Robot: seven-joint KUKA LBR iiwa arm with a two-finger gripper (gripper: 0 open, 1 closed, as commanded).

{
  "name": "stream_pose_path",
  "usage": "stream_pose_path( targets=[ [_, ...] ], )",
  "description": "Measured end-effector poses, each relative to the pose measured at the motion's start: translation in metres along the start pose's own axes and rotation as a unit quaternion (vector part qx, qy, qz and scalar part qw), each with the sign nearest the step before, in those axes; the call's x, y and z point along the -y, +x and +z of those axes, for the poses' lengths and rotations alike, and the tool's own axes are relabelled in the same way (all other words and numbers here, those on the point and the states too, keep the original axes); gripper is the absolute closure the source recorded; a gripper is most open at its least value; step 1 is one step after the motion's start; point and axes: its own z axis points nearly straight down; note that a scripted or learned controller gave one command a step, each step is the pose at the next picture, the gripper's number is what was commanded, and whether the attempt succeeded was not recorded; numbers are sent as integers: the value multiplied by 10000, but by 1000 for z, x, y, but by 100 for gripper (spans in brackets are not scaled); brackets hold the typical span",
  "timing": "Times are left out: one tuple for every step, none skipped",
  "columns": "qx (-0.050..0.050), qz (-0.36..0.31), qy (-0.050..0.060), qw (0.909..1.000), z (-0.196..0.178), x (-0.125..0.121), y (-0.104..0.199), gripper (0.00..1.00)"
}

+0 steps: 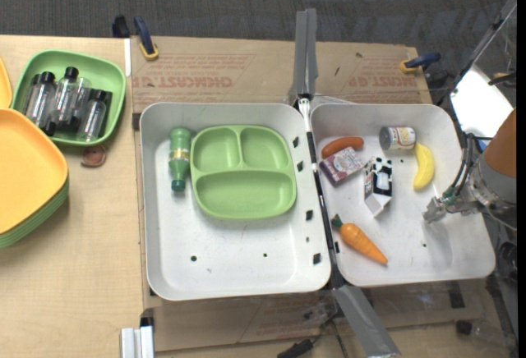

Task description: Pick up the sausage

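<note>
Gripper [436, 209] hovers at the right bin's [460, 266] edge, claw state unclear; sausage [341, 145] lies untouched, well apart.

The sausage [341, 145] is red-orange. The banana [423, 167] is yellow. The carrot [362, 242] is orange with a green top. The split plate [243, 172] and bottle [179, 158] are green. Both bins [238, 266] are white.
</note>
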Motion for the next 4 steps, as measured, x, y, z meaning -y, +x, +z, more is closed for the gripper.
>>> stream_pose_path(
  targets=[
    [-10,297,9,9996,0,13,60,100],
    [-1,782,3,9969,0,15,14,100],
    [-13,632,14,9980,0,11,77,100],
    [-16,-529,16,9986,1,13,68,100]
  ],
)
